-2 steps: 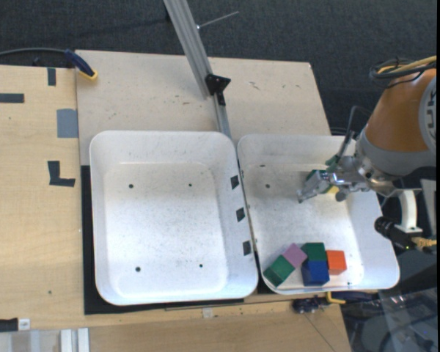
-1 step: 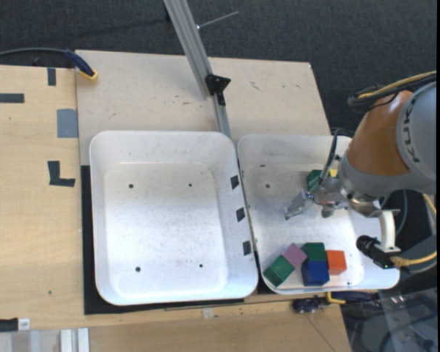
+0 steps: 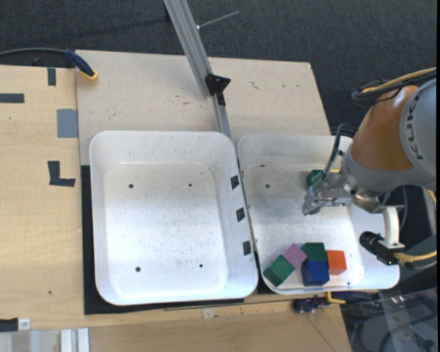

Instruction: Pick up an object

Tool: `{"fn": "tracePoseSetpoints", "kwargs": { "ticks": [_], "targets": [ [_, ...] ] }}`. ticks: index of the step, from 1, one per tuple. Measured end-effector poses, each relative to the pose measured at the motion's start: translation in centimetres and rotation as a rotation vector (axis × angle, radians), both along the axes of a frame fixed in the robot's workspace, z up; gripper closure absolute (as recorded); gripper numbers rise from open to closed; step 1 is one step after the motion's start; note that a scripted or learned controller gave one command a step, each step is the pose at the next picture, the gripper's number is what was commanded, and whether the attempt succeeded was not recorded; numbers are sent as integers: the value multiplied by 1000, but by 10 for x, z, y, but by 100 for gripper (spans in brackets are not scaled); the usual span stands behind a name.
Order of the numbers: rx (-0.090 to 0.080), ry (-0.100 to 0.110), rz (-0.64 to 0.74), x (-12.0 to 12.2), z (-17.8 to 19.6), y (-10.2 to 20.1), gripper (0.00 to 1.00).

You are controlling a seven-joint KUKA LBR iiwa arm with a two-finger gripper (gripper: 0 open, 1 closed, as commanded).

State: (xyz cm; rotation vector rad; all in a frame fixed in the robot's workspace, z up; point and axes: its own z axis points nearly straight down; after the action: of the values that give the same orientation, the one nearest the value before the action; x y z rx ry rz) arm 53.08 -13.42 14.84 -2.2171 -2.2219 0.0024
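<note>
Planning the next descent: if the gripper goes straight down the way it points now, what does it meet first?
Probably bare floor of the right bin. The gripper hangs above the bin's middle, apart from the block cluster at the near edge; depth is unclear.

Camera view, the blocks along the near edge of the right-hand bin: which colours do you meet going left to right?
Green block → pink block → blue block → orange block. A darker green block sits behind the blue one, overlapping it, so I leave it out of the order. All lie in the right bin.
</note>
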Motion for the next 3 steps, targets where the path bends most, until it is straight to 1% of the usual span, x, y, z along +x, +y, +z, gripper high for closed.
{"fn": "tracePoseSetpoints", "kwargs": {
  "ticks": [1, 2, 3],
  "targets": [
    [-2, -7, -1, 11, 49, -1, 100],
    [-2, -8, 0, 12, 100, -1, 100],
    [1, -3, 4, 11, 107, 50, 100]
  ]
}}
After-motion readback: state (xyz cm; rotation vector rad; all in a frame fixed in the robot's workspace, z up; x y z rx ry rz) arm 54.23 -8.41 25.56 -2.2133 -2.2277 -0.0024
